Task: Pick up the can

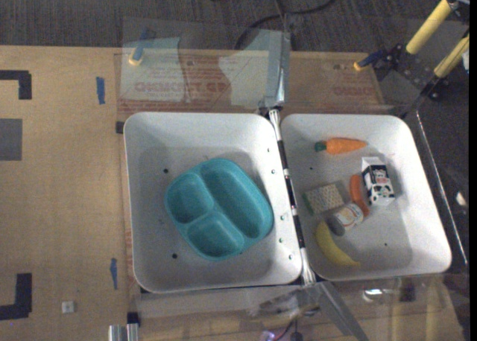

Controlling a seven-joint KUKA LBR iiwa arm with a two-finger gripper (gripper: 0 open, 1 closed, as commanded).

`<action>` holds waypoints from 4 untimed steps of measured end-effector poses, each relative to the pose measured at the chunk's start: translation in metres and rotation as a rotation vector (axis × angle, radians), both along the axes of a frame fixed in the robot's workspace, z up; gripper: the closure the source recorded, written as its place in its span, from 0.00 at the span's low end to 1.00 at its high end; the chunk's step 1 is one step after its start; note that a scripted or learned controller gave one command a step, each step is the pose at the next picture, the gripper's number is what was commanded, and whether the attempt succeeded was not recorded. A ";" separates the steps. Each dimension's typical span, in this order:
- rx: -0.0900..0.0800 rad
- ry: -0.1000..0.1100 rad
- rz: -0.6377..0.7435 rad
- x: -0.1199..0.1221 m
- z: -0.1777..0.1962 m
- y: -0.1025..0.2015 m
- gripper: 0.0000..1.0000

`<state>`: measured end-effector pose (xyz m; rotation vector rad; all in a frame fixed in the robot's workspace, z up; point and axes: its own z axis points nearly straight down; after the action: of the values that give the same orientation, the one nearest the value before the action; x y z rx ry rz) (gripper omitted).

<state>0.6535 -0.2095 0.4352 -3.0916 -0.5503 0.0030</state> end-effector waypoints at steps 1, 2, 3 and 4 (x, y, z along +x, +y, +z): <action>-0.001 -0.002 -0.119 0.006 0.000 -0.009 1.00; -0.002 -0.003 0.003 0.009 0.000 -0.009 1.00; 0.001 -0.002 -0.022 -0.006 0.000 0.127 1.00; 0.000 0.000 0.066 -0.041 0.000 0.038 1.00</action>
<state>0.6122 -0.1714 0.4352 -3.0716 -0.6515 0.0033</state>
